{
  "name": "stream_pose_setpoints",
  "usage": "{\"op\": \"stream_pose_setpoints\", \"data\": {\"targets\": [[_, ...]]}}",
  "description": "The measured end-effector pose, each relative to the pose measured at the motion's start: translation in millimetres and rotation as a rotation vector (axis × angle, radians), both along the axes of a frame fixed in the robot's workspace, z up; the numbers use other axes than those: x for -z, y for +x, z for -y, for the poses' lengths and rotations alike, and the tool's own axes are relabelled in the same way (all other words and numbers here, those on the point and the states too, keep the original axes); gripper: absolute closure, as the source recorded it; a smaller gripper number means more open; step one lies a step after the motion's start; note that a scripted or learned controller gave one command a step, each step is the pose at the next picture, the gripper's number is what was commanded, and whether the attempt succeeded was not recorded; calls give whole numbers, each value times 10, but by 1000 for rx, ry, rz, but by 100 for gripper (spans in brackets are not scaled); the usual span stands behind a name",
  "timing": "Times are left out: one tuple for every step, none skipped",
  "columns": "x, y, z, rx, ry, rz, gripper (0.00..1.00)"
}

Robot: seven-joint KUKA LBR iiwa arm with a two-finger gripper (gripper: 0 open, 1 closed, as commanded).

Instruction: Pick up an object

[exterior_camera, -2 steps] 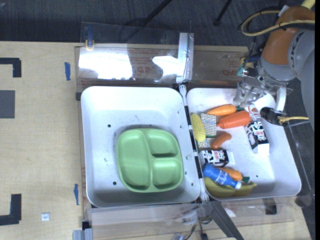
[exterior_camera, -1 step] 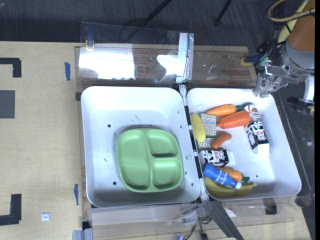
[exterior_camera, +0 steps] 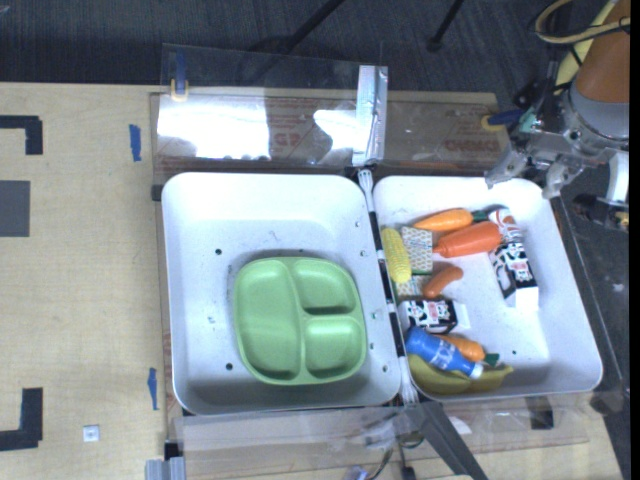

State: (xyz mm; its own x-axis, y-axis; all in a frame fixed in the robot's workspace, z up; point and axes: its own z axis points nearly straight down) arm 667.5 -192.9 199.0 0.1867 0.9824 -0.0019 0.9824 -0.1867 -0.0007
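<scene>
Right bin [exterior_camera: 560,298] holds two carrots [exterior_camera: 462,230], one corn cob [exterior_camera: 396,255], one banana [exterior_camera: 455,379]; jaws [exterior_camera: 528,173] at upper right, state unclear.

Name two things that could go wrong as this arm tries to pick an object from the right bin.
The items lie tightly clustered: the corn cob touches the carrots, so a grasp may catch two things or slip. The banana sits under the blue bottle against the bin wall, leaving little room.
</scene>
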Motion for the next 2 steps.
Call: {"op": "stream_pose_setpoints", "data": {"targets": [[725, -862, 77, -8, 3, -3, 0], [1117, -1008, 55, -77, 12, 8, 0]]}}
